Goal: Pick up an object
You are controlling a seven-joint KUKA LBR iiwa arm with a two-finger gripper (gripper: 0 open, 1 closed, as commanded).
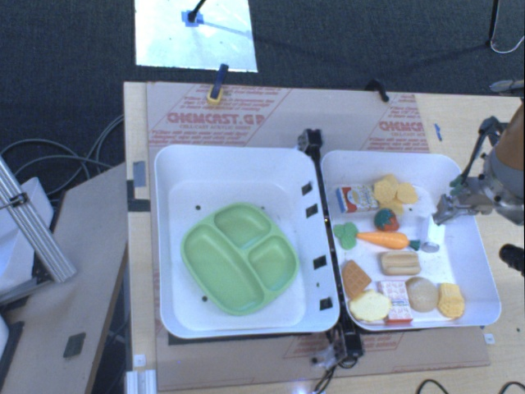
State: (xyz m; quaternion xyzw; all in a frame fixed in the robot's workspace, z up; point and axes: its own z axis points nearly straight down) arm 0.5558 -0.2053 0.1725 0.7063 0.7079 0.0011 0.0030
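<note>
The right bin [472, 261] holds several toy foods: a carton [356, 198], yellow chips [394, 192], a red and green ball [386, 219], a carrot [384, 240], a green piece [346, 235], a bread roll [399, 263], a cracker [356, 277], a tan round [422, 294] and a yellow waffle [450, 300]. My gripper [449, 208] hangs over the bin's right side, just right of the carrot's tip, with nothing seen between its fingers.
The left bin [176, 171] holds a green divided tray [239, 257]. A black hinge strip [321, 220] runs between the bins. Cardboard [246, 117] lies under both bins. Cables trail at the left and at the bench's front edge.
</note>
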